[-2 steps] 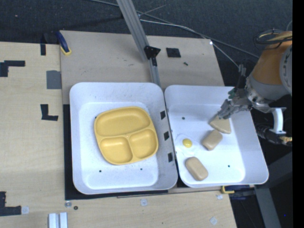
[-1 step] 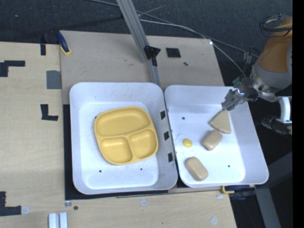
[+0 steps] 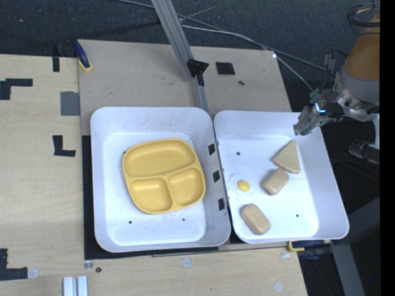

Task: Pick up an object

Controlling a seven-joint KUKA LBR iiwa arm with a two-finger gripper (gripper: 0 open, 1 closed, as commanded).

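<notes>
Objects for picking lie loose in the right bin, all below and to the left of the hand: a tan wedge-shaped piece nearest it, just under the hand; a tan rounded block touching or just beside the wedge's lower edge; a small yellow piece further left; and a tan oblong block lowest of all. They sit apart enough that each could be approached singly, the wedge being the likeliest first target by nearness. The hand hovers over the bin's upper right rim, holding nothing that can be seen; whether it is apart or together I cannot tell. Well to its left, a yellow divided plate lies flat in the left bin. Both bins rest side by side on a pale wooden counter, with dark carpet beyond and cables trailing across it.
</notes>
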